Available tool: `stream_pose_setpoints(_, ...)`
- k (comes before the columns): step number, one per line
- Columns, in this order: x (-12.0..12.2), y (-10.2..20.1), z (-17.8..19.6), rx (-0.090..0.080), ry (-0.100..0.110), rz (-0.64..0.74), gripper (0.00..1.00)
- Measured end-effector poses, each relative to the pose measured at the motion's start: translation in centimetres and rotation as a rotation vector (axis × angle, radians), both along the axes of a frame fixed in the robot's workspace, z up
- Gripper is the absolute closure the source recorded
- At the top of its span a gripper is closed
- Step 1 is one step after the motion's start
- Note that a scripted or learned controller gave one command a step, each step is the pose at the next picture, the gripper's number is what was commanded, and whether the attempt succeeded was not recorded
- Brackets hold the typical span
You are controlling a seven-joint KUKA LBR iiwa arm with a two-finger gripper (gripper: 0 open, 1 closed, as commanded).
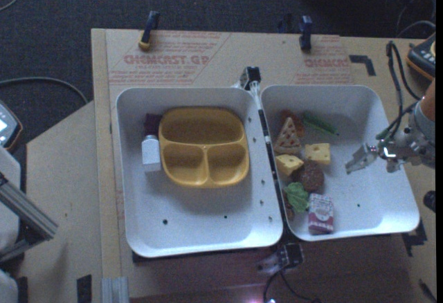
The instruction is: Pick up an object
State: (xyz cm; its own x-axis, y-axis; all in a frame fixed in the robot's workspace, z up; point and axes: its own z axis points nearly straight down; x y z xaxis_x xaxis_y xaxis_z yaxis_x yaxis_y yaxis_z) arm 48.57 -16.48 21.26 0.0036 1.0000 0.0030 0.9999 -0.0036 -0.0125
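At the right of the frame the hand (372,158) hangs over bare floor in the right bin (360,97), its fingers spread apart with nothing between them. The likely picks lie in a loose cluster at that bin's left side, well apart from the hand: a yellow cheese block (318,153), a pizza slice (288,135), a brown patty (311,175) and a red-and-white packet (320,214), all probably light, rigid toy food best pinched across flat sides. The cheese block sits outermost, with open floor to its right, while the others crowd the wall shared with the left bin (131,156), which holds a yellow tray (203,147).
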Motion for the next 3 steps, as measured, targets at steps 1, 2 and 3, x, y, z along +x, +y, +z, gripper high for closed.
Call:
stream_pose_setpoints(1,0.3,0.0,0.5,-0.003,-0.012,0.003,0.0)
stream_pose_setpoints(2,0.0,0.3,-5.8,0.001,-0.004,0.003,0.0)
stream_pose_setpoints(3,0.5,0.0,-10.4,0.0,-0.006,0.003,0.0)
